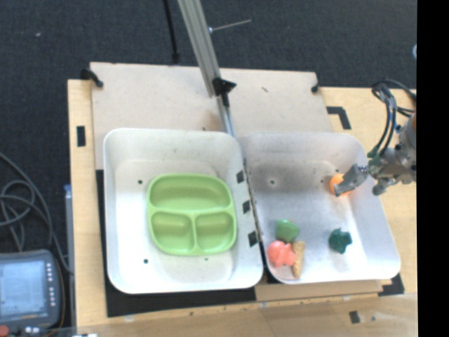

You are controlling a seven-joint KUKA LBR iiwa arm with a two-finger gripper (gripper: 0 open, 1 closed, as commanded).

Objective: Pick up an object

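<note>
Small orange object (337,183), perhaps round, lying near right bin's (379,220) far right side

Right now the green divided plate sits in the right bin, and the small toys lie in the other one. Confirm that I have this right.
Not quite. The camera view shows the green divided plate in the left bin, not the right one. The small toys, among them an orange piece, a dark green piece and a pink piece, lie in the other one, the right bin.
</note>
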